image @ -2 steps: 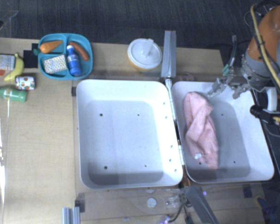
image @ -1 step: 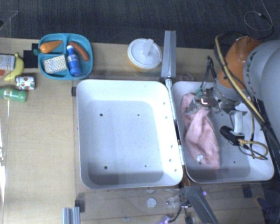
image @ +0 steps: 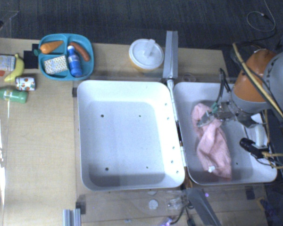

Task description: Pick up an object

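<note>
arm body (image: 279, 74): grey rounded housing, smooth, bulky
band (image: 253, 81): orange, domed, sits just above the wrist behind the fingers
wrist (image: 243, 108): grey, narrower than housing, tapers toward the fingers
gripper (image: 211, 115): dark metal with teal-green bits, small, fingers thin
cables (image: 254, 81): yellowish hose plus black wires running along the arm, looping back away from the fingers
side module (image: 253, 147): black connector below the wrist, white block beside it

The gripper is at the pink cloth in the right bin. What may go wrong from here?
1. The pink cloth is soft and bunched, so the gripper, at its upper end, may pinch only a fold that slips out on lifting.
2. The cloth lies long in the right bin; a hanging end might drag over the rim.
</note>
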You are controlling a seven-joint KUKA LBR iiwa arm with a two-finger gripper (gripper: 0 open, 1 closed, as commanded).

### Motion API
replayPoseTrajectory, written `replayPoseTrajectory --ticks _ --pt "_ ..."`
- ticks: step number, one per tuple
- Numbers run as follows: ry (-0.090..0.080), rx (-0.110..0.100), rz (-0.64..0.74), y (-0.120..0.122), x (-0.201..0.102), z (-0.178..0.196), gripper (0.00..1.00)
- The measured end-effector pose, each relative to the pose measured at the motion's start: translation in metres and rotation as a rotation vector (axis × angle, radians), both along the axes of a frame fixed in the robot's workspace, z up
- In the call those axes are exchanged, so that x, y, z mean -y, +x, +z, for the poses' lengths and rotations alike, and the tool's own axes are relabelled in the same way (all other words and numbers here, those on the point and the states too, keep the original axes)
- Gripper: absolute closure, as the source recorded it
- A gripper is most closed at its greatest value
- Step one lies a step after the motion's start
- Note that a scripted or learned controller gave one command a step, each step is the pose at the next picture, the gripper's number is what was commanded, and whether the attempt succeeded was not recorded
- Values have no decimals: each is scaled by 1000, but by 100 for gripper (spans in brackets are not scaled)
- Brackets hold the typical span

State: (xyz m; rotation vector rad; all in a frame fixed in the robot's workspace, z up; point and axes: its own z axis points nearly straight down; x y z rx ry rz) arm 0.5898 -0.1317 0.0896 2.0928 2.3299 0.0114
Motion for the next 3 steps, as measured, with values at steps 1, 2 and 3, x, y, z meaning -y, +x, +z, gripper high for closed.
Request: replayPoseTrajectory --ticks 1,2,3 --pt "-1 -8 151 -29 35 43 0" --pt "-2 -6 227 31 19 104 0" --pt "-2 -5 225 4 -2 6 0"
